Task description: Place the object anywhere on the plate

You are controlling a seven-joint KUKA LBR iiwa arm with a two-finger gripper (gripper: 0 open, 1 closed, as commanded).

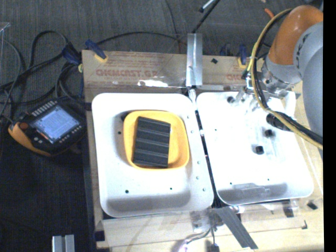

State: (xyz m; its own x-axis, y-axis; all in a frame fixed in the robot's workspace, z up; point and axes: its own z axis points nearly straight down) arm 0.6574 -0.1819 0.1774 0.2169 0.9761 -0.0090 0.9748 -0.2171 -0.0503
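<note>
Block [153,140], dark and ribbed, lies flat on the yellow plate [181,148] in the left bin [147,201].

My claw [264,124] hangs over the right bin [273,185], well apart from the plate; from this slant I cannot tell how it is set. With the block resting inside the plate's rim, I judge the placing done. What remains, as I see it, is to lift clear of the desk [136,70] without crossing the left bin.

Counting what is sitting on the bench
Two white bins [152,198] are lying side by side, holding one yellow plate [181,140] and one dark ridged block [152,142].
</note>
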